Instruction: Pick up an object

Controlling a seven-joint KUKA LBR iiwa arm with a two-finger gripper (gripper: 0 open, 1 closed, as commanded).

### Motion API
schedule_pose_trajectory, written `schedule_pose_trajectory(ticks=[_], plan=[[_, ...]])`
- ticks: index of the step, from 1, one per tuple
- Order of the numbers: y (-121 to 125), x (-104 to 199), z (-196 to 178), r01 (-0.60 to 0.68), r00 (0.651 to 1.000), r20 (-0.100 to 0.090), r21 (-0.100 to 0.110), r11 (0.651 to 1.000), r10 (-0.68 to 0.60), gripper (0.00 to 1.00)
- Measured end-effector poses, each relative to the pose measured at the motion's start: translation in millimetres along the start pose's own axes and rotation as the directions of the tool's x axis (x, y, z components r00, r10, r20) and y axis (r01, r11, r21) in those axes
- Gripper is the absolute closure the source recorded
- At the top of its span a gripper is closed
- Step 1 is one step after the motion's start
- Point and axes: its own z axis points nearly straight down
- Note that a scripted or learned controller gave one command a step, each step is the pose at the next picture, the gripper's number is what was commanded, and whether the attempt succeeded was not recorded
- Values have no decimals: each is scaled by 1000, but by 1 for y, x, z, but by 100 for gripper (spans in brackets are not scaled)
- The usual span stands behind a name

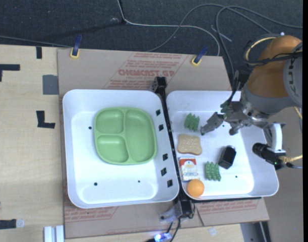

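**A:** What's under you, biggest things first?

**Me:** The surface (22,150), pale wood, carrying a cardboard sheet (143,67). On that sit two white bins side by side. The left bin (75,185) holds a green divided plate (126,135). I'll place everything else from the right bin (264,185), where the small objects are.

**A:** Where's your gripper?

**Me:** My gripper (225,125) hangs over the upper middle of the right bin, fingers spread apart with nothing between them.

**A:** And the objects?

**Me:** All lie on the right bin's floor. A slice of toast (189,144) lies near its left wall, about halfway down. A small red-and-white packet (188,168) sits just below the toast. A black block (227,157) lies towards the bin's middle, below my gripper. An orange ball (195,188) rests by the bin's lower left corner. One green ridged piece (192,121) lies above the toast, another green piece (211,171) beside the packet.
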Motion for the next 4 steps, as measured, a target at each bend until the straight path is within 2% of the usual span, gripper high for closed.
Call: schedule_pose_trajectory(ticks=[1, 2, 3, 4], plan=[[3, 0, -8, 4, 1000, 2, -13, 1000, -4, 0], [12, -2, 42, 3, 1000, 3, -10, 1000, -3, 0], [6, -1, 105, 2, 1000, 3, -9, 1000, -2, 0], [7, -1, 108, 3, 1000, 3, -16, 1000, -3, 0]])
